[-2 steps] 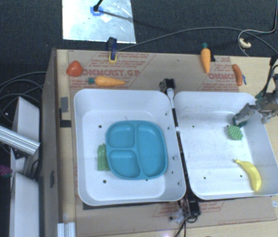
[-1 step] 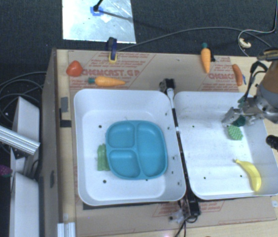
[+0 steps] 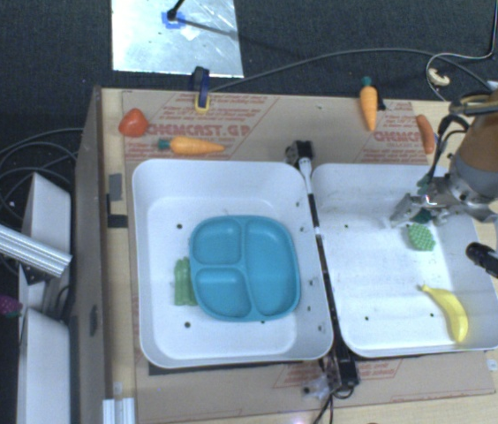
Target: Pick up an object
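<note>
My gripper (image 3: 424,214) hangs over the upper right part of the right bin (image 3: 364,263), with its fingers spread open. Just below its tips a small green knobbly object (image 3: 421,237) lies on the bin floor, not held between the fingers. A yellow banana (image 3: 448,312) lies near the same bin's front right corner. In the left bin (image 3: 156,237) sits a blue divided plate (image 3: 245,266), and a green vegetable piece (image 3: 182,283) lies against its left edge.
On the cardboard rim behind the bins lie a red tomato (image 3: 132,123), a carrot (image 3: 192,146), a second carrot (image 3: 369,106) and an orange piece (image 3: 425,133). A black clamp (image 3: 302,155) sits where the bins meet. Cables run at the left and the back.
</note>
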You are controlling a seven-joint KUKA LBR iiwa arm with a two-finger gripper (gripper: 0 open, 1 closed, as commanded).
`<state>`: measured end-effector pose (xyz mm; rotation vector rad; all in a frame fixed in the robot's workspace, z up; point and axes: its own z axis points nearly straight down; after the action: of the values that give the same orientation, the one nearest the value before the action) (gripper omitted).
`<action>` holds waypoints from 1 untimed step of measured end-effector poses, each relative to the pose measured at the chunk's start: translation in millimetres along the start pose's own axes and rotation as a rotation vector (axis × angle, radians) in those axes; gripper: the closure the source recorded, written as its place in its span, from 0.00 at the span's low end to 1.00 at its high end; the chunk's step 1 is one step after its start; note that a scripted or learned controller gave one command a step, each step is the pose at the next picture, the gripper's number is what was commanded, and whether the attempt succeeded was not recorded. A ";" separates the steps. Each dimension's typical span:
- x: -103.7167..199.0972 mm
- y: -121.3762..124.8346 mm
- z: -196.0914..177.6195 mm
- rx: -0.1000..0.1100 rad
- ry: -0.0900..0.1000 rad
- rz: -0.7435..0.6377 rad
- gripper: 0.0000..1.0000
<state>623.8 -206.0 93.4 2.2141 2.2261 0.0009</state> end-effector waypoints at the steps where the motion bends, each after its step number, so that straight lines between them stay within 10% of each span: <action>1: -0.3 1.3 -11.6 -0.004 -0.002 -0.003 1.00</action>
<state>625.1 -206.3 105.0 2.2076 2.2269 0.0028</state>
